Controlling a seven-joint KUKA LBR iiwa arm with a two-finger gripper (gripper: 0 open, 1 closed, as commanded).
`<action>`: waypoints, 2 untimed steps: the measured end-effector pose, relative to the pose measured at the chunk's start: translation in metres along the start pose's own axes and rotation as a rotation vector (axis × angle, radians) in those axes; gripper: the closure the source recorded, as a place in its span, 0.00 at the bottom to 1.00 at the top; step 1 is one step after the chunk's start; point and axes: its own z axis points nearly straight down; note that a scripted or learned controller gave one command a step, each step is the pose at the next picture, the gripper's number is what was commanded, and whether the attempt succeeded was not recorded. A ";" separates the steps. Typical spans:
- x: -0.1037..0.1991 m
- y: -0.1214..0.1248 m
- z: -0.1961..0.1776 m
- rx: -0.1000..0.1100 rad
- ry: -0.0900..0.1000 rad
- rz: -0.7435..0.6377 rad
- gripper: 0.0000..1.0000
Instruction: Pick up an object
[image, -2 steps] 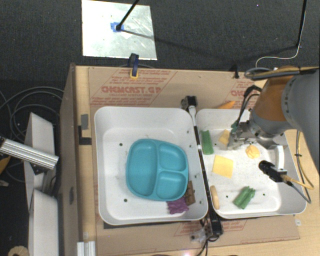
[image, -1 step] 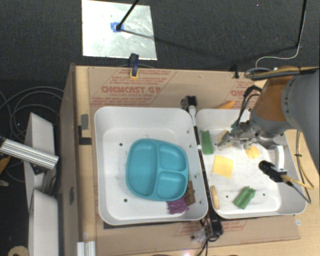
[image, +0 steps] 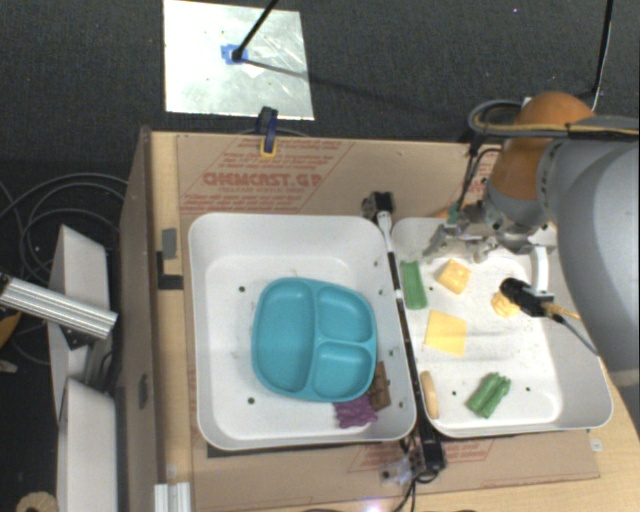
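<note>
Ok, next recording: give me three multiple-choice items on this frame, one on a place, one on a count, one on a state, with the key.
1. Where does the teal divided plate lie?
A. In the left bin
B. In the right bin
C. On the cardboard outside both bins

2. How many green things lie in the right bin?
A. None
B. Two
C. Four

3. How does the plate sit?
A. Flat, hollows facing up
B. Flipped upside down
C. Standing on its edge

Key: 1 A, the plate rests on the floor of the left bin. 2 B, a green block lies by the dividing wall and a green piece near the front. 3 A, its three hollows are open to the camera.
</note>
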 end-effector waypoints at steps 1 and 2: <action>-0.012 -0.027 0.001 0.008 0.001 0.007 0.00; -0.006 -0.119 0.001 0.016 0.003 0.009 0.00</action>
